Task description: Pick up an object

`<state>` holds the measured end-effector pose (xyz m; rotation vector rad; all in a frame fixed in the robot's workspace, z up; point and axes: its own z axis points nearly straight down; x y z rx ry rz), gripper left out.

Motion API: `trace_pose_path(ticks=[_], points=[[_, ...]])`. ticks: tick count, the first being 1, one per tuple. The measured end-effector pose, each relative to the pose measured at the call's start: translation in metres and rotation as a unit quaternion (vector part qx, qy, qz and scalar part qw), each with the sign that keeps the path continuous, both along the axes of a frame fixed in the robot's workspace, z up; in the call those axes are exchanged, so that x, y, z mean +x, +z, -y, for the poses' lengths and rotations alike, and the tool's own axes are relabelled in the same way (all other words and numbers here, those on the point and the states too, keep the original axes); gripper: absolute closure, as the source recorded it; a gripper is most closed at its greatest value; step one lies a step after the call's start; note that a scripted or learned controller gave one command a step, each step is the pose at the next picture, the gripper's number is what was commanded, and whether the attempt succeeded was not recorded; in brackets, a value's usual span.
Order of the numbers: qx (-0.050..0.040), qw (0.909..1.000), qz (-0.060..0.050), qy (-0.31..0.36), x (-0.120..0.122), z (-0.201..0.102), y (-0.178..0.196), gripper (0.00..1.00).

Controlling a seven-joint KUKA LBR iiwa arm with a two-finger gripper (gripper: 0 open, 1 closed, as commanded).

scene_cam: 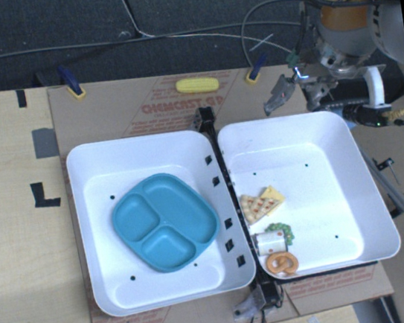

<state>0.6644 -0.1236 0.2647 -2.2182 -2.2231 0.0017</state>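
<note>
I see the gripper [293, 91] above the right bin's [332, 126] far edge, fingers spread, holding nothing; the waffle [261, 203] lies well apart.

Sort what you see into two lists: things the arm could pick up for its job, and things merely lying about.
For the job:
- blue divided plate
- waffle piece
- small can
- pretzel
- gripper

Lying about:
- yellow banana-like item on the cardboard
- blue clamps
- cables

Tray [166, 221] in left bin [86, 167]; small items, maybe food [262, 203], right bin [334, 137].
</note>
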Motion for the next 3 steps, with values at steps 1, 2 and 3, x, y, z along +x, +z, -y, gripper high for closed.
trace_pose_path(ticks=[1, 2, 3], points=[[-0.0004, 1.0000, -0.002, 0.000, 0.001, -0.003, -0.065, 0.00], [-0.0006, 1.0000, -0.002, 0.000, -0.005, -0.001, -0.110, 0.00], [-0.0004, 1.0000, -0.003, -0.001, -0.014, 0.002, -0.170, 0.00]])
